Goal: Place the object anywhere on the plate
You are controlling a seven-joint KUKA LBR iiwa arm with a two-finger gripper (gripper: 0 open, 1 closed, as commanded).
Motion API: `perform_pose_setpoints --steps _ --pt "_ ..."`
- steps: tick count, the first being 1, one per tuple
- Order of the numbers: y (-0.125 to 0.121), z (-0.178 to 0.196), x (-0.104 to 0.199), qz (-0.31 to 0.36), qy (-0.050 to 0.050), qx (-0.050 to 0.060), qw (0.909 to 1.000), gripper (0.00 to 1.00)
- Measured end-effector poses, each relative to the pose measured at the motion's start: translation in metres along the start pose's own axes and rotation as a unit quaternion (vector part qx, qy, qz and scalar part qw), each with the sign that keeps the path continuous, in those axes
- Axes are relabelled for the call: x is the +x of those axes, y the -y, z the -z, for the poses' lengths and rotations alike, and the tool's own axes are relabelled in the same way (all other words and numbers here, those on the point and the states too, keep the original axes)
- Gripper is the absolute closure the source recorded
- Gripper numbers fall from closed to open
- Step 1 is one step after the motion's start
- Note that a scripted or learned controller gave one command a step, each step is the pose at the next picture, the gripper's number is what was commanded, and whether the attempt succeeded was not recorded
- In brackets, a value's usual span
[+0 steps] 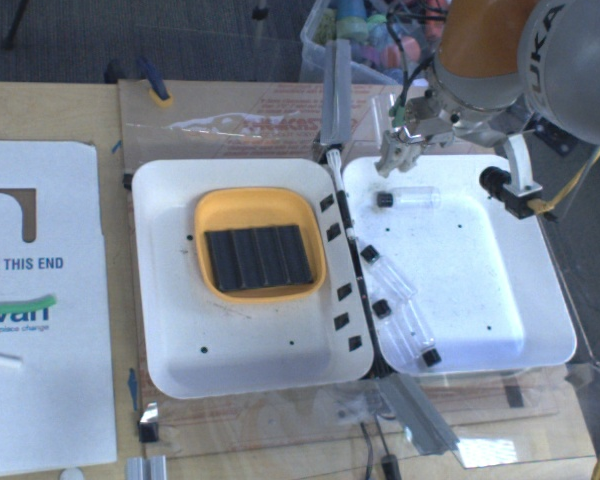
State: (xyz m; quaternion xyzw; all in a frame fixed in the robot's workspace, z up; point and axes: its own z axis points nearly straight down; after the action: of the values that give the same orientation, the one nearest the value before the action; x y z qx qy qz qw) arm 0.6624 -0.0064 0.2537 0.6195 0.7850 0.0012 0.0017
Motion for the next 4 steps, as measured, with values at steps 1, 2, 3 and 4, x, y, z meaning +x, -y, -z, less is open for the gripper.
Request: perform_pose_setpoints --steps 1,2,3,4 --pt "-0.008 0.016 0.012 0.153 0.0 -0.001 0.9882 1.0" --pt "-0.008 0.016 0.011 0.153 0.0 -0.001 0.9882 0.0" --pt "0.0 0.007 -0.018 0.158 -0.001 0.002 0.9875 0.0" --pt "0.016 0.043 -0.089 0.23 0.001 -0.001 0.9732 0.0"
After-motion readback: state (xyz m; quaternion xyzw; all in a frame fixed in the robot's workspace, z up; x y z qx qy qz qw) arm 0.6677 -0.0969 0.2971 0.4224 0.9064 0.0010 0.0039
